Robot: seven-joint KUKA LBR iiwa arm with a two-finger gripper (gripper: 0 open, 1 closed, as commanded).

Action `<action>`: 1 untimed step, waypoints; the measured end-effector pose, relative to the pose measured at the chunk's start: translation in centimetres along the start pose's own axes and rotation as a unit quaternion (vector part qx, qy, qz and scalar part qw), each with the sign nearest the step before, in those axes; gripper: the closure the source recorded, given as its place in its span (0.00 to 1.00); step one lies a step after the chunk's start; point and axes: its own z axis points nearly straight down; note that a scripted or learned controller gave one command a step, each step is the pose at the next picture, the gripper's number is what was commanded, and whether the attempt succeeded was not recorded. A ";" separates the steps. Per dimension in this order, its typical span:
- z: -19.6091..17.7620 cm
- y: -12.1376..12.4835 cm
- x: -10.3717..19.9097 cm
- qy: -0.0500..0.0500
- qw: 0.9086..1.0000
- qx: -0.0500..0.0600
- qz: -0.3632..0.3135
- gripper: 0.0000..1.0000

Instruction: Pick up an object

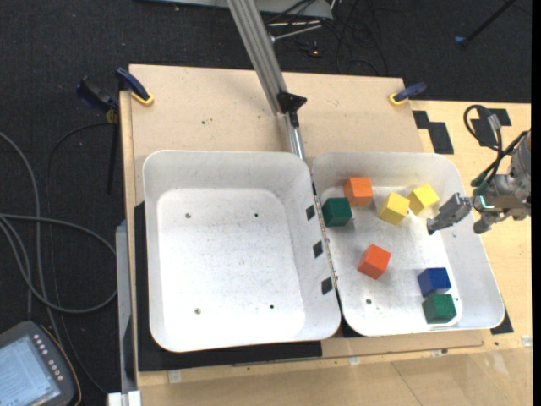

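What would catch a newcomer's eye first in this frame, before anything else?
The cluster of bright blocks in the right bin: an orange block, a green block and two yellow blocks near its far side, a red-orange block mid-bin, and a blue block touching another green one at the near right. The pincer reaches in from the right, beside the yellow blocks. The left bin is plain white.

Gripper [461,214] is positioned over the right bin [473,265], at its right edge. Two yellow blocks [395,207] [424,198] lie just left of it. Blue block [434,280] lies below it.
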 end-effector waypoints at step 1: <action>-0.2 0.0 0.0 0.000 1.000 -0.001 0.001 0.00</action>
